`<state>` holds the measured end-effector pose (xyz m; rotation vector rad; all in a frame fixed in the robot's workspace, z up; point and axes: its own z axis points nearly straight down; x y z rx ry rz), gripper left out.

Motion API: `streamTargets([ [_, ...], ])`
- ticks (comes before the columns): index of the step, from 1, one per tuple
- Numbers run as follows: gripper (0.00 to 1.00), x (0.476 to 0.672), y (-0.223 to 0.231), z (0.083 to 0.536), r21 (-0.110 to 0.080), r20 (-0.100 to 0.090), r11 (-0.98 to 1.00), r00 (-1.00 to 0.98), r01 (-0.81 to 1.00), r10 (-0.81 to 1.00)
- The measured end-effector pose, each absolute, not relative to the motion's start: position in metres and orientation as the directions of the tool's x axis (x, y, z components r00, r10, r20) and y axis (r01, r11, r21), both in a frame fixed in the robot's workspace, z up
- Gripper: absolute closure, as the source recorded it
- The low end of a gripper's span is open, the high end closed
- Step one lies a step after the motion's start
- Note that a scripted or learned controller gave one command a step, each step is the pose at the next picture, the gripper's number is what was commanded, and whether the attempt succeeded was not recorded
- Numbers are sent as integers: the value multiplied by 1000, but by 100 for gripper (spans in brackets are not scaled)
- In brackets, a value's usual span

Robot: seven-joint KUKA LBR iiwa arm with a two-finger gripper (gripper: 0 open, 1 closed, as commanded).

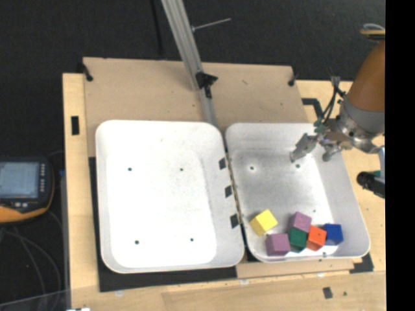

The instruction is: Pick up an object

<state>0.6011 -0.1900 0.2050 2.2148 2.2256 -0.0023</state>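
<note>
We see six small blocks gathered in the lower right corner of the right bin (337, 180): a yellow block (264, 222) lying a little apart to the left, two purple blocks (300, 221) (277, 243), a green block (297, 238), an orange block (316, 236) and a blue block (332, 232), the last five packed so close that they touch or overlap in our view. They look like plain cubes with matte faces, and none is lifted off the bin floor. The gripper (313, 146) hangs over the upper right part of the same bin, well apart from the blocks, with two grey fingers spread and nothing between them. The arm is cut off by the right edge of the frame, so we see just its orange band and wrist; cables at the wrist are hard to follow. The left bin (110, 173) shows a white floor marked with a few dark dots. A slanted metal rail (185, 37) runs from the top of the frame down to the gap between the bins, and a small screen device (23, 183) sits at the left edge.
</note>
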Motion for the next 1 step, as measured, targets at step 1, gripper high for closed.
streamTargets([
  [1,0,601,-190,205,0,-3,5,-5,1000,1000],
])
